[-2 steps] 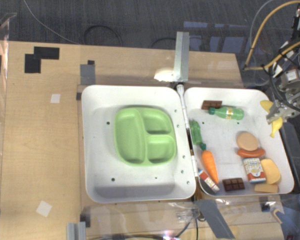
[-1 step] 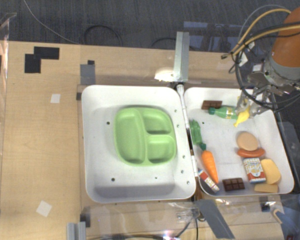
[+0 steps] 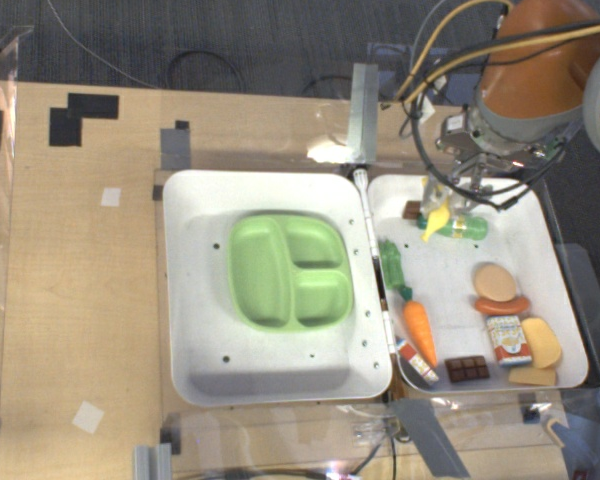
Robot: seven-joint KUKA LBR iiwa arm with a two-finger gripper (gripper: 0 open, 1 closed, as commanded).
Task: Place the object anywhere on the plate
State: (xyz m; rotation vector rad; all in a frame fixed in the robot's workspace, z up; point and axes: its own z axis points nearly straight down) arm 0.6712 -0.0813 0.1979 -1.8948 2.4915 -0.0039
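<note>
The green divided plate [image 3: 285,271] lies in the middle of the left white bin [image 3: 195,368]. My gripper [image 3: 446,200] hangs over the far part of the right bin [image 3: 565,268], below the orange band of the arm. A small yellow object [image 3: 435,223] sits directly under the gripper's tip, touching or nearly touching it. Whether it is held cannot be made out. A green bottle-like item [image 3: 468,230] lies right beside the yellow object.
The right bin also holds a small brown piece [image 3: 412,209], a green pickle [image 3: 391,265], a carrot [image 3: 419,330], a chocolate bar [image 3: 468,369], a bun [image 3: 496,282], a sausage [image 3: 501,306], a small can [image 3: 508,338] and cheese [image 3: 542,340]. A metal divider [image 3: 372,258] separates the bins.
</note>
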